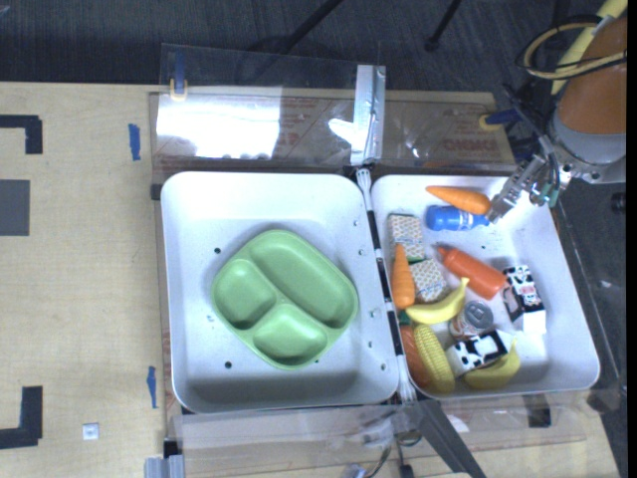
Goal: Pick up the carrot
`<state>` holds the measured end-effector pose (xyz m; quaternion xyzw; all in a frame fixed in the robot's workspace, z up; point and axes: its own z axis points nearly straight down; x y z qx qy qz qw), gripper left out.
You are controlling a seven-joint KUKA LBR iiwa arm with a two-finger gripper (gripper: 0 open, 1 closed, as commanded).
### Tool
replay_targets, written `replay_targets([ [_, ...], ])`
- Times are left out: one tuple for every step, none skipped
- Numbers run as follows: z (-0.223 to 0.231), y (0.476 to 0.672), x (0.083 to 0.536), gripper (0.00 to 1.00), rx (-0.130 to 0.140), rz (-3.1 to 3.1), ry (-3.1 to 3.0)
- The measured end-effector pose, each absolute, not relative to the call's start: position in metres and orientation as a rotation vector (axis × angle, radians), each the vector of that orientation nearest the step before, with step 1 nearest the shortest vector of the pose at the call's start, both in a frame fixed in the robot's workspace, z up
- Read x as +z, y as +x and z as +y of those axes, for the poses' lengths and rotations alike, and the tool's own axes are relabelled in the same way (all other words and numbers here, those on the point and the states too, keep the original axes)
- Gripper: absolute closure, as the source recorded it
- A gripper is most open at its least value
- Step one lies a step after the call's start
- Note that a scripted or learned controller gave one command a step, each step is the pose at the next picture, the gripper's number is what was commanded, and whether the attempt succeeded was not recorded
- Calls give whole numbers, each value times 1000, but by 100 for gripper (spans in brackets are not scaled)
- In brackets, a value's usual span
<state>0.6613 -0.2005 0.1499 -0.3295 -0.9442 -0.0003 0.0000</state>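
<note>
- Nearest, a corn cob point(434, 355) lay at the right bin's point(567, 317) front edge.
- The carrot point(458, 198) lay flat by that bin's far wall, clear of the heap, so probably easy to reach.
- The jaws hung just beside its right end; whether released or clenched could not be told.
- Two bins; one green plate point(284, 295) in the left bin point(189, 267).

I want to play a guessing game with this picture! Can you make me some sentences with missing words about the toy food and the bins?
1. The green tray lies in the ____ bin.
2. The yellow banana lies in the ____ bin.
3. The divided tray has ____ compartments.
4. The claw is beside a bottle coloured ____.

Missing words: left; right; three; blue
</note>
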Motion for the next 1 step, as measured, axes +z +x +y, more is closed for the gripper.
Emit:
replay_targets([
  [-201, 661, 150, 0, -1, -2966, -1035],
])
